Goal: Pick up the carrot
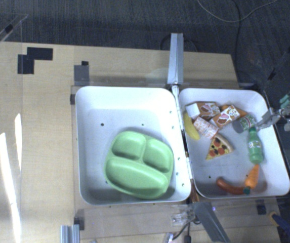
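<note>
Your carrot [252,176] lies in the right bin [279,151], near its front right corner, tilted with its green end touching the end of a red sausage [229,186] and just below a green bottle [254,147]. The arm's jaws [266,119] sit at that bin's right rim, well apart from the carrot, and you cannot tell from here whether they are spread or pressed together. Further left you see a pizza slice [219,147], a banana [191,127] and small cartons [214,116]; the left bin [89,135] holds a green divided plate [139,164] on the table [33,135].
</note>
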`<state>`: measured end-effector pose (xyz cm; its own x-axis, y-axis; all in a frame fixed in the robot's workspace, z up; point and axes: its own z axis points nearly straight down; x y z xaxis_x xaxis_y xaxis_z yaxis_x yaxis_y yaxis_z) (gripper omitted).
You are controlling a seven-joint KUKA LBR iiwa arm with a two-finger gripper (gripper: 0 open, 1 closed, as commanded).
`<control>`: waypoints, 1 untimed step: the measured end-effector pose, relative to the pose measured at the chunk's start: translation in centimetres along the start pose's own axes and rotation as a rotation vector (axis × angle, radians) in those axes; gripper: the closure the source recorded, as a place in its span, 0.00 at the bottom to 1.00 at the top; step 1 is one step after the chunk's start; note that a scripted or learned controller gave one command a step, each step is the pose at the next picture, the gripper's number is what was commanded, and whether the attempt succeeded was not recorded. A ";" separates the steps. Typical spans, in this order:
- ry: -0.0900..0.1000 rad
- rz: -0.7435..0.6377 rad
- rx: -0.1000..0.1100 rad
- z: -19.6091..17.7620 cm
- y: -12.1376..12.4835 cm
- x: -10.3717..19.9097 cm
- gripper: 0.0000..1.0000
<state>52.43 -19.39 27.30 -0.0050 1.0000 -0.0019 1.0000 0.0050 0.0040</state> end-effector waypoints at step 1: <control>-0.002 -0.170 -0.006 -14.9 -3.5 2.2 0.00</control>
<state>48.83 -17.15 42.19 -0.1737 0.9848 -0.0045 0.9847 0.1737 0.0091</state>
